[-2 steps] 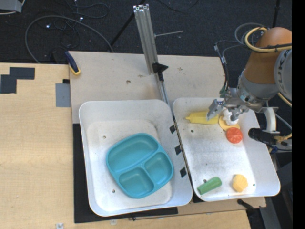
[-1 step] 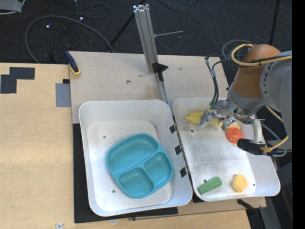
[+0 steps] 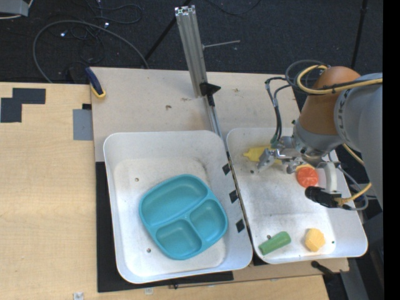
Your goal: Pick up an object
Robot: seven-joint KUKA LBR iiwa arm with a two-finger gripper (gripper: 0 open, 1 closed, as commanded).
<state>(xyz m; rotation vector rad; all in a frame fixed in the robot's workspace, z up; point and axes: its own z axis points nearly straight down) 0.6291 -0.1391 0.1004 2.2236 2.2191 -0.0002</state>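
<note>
The gripper (image 3: pixel 270 157) hangs in the right bin (image 3: pixel 281 211), fingers spread, beside a yellow toy (image 3: pixel 254 153). Nothing is pinched.

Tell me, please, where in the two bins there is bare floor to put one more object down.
Right bin: bare middle, between the gripper above and the green piece and yellow piece below. Left bin: bare strip along its far wall, above the blue tray. Crowded: the right bin's far end, around the red piece.

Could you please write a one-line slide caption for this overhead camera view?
Grey arm's gripper low in right white bin beside yellow piece; divided blue plastic plate in left bin.
</note>
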